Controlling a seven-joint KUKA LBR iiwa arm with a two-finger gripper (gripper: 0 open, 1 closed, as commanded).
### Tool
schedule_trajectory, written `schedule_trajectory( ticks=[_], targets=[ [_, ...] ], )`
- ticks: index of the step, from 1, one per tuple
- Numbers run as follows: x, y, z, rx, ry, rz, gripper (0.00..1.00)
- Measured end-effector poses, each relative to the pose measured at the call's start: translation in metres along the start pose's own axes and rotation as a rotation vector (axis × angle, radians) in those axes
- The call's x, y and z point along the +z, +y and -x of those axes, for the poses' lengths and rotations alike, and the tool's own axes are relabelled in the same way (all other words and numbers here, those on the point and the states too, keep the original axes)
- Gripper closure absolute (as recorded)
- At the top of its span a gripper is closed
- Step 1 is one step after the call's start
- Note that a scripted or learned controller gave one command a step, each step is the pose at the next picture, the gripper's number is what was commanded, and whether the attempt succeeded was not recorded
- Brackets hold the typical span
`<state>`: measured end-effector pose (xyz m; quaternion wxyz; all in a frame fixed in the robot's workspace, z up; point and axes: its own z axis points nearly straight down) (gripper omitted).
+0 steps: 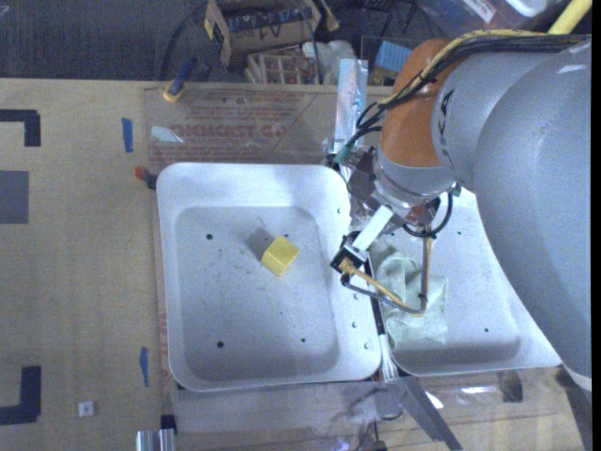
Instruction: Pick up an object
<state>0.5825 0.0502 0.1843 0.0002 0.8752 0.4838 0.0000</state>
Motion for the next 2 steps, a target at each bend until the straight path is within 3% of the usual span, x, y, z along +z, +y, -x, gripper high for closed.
schedule_trajectory(
  ticks=[1, 2],
  targets=[
    [0.0023, -0.1020, -0.0344, 0.069, -0.002, -0.005, 1.00],
    [-0.0070, -0.1016, -0.0346, 0.070, -0.002, -0.005, 1.00]
  ],
)
